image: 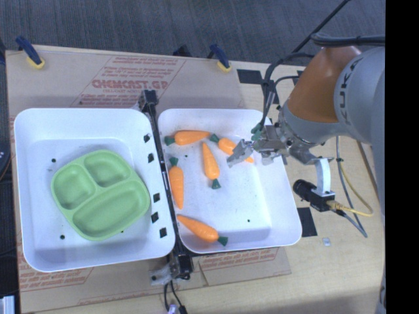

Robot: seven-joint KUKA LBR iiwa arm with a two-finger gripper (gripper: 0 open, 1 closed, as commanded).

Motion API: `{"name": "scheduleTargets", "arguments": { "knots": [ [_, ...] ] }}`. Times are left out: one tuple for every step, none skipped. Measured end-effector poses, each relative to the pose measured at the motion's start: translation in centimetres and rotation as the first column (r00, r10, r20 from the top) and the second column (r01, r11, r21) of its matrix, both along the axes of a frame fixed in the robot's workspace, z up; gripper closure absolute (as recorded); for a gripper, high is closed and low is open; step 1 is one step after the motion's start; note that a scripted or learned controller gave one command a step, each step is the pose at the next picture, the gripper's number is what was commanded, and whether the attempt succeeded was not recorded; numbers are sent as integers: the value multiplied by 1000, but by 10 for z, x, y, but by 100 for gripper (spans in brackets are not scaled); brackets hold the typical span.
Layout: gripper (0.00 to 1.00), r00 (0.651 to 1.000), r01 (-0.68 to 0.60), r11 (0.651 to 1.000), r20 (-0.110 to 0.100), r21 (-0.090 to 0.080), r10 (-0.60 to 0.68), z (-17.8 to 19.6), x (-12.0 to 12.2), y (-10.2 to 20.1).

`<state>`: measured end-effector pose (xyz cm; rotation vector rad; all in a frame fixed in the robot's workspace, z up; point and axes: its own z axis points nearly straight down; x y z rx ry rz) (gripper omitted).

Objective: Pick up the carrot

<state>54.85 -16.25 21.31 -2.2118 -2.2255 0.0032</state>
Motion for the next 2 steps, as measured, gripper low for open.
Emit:
{"name": "scheduleTargets", "arguments": {
  "knots": [
    [0,1000,-1,1000,-4,0,1,-121,60,17],
    [100,1000,-5,1000,-2,-1,5,-109,62,17]
  ]
}}
